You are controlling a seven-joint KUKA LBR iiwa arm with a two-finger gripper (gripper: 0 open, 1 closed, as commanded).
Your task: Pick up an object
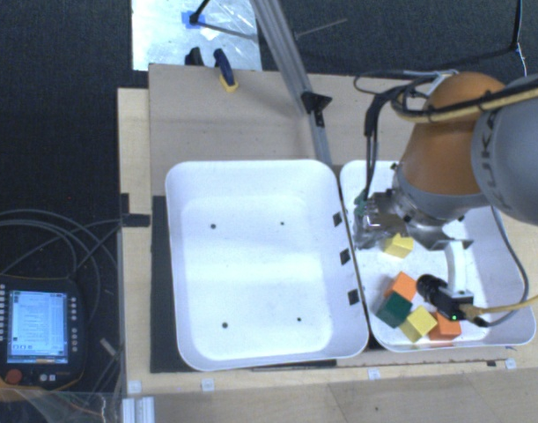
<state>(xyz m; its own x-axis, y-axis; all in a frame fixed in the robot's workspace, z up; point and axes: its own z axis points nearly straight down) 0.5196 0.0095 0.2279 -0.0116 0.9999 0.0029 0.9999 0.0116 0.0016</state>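
Two white bins sit side by side on a pale bench — the arm [453, 139] leans over the right bin [515, 271].

Its gripper [372, 220] hangs low near the left wall, just beside a yellow block [397, 246], likely lining up a grasp; its state cannot be told. Nearer the front lie an orange block [403, 285], a green block [394, 310] and another yellow cube [419, 322] — the left bin [251, 176] holds nothing.

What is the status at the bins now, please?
Gripper low in right bin, grip state unclear. Yellow block right beside it; other blocks clustered nearer the front. Arm's wrist overhangs the bin.
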